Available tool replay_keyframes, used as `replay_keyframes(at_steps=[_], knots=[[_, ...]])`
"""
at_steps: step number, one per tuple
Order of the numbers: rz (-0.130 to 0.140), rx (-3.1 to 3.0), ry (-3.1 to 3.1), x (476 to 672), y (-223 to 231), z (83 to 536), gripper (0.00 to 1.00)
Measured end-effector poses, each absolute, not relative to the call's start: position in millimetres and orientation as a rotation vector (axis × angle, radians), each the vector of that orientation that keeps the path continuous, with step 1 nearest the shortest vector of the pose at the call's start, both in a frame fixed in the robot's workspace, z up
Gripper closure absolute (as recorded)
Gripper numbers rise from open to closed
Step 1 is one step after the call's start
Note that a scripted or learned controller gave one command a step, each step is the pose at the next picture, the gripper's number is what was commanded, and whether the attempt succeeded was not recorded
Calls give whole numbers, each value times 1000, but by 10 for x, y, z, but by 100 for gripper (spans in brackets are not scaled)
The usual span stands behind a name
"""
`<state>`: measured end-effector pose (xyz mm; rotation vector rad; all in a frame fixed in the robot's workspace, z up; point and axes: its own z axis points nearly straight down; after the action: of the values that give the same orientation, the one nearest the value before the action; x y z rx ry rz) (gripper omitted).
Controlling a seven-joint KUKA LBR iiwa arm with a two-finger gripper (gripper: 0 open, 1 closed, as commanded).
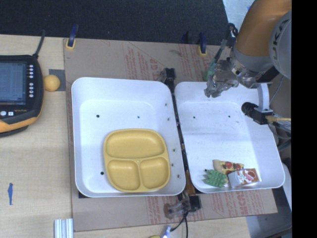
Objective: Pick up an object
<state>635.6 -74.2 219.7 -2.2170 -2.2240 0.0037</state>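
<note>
My gripper [214, 91] hangs over the far edge of the right bin [233, 128], its fingertips pointing down with nothing visible between them. Near the front of that bin lie three small things close together: a green leafy toy [214, 178], a pizza slice toy [228, 166] and a small red and white packet [244, 177]. They are well in front of the gripper. The left bin [124, 103] holds a yellow divided plate [136, 159] in its near half.
A teach pendant [17, 93] lies on the bench at the far left, with a yellow ball [51, 82] beside it. Clamps sit between the bins at the far [169, 75] and near [184, 206] ends. A black fixture [255, 113] juts over the right bin's right rim.
</note>
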Motion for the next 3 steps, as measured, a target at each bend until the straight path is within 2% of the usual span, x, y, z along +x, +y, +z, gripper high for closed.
replay_keyframes(at_steps=[3], knots=[[6, -2209, -2227, 6362, -755, 2510, 100]])
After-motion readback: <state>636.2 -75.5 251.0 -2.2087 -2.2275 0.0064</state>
